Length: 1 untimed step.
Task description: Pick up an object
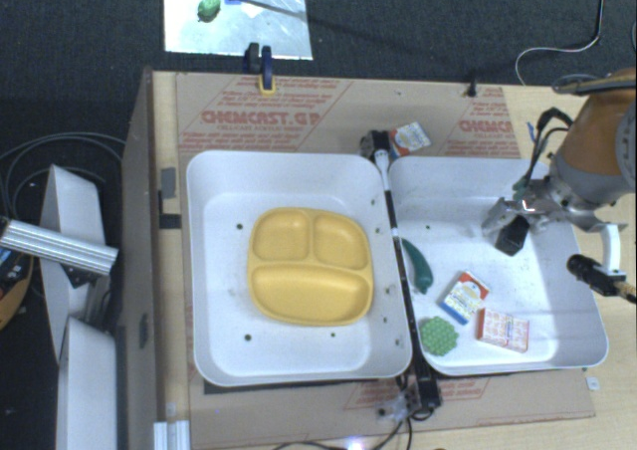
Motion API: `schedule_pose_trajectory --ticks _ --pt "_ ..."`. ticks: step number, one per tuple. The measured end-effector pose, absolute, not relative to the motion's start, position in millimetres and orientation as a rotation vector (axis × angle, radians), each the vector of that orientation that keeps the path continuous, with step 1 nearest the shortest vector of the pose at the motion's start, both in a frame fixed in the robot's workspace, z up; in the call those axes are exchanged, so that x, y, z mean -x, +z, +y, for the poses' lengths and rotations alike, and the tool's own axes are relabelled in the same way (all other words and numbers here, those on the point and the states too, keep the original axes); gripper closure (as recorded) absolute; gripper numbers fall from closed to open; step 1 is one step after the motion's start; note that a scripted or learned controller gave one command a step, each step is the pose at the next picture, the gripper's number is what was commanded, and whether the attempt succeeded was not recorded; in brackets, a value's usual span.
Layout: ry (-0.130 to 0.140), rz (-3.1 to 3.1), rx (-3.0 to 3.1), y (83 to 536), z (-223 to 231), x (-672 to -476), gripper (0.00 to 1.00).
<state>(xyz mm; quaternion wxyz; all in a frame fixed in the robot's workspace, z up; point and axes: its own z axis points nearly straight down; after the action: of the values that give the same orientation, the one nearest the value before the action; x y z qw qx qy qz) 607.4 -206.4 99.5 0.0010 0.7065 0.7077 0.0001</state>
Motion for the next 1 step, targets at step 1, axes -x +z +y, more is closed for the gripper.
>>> schedule_pose_trajectory --ticks 1 --pt "0.002 2.224 -2.215 84.8 -206.2 -620.4 0.0"
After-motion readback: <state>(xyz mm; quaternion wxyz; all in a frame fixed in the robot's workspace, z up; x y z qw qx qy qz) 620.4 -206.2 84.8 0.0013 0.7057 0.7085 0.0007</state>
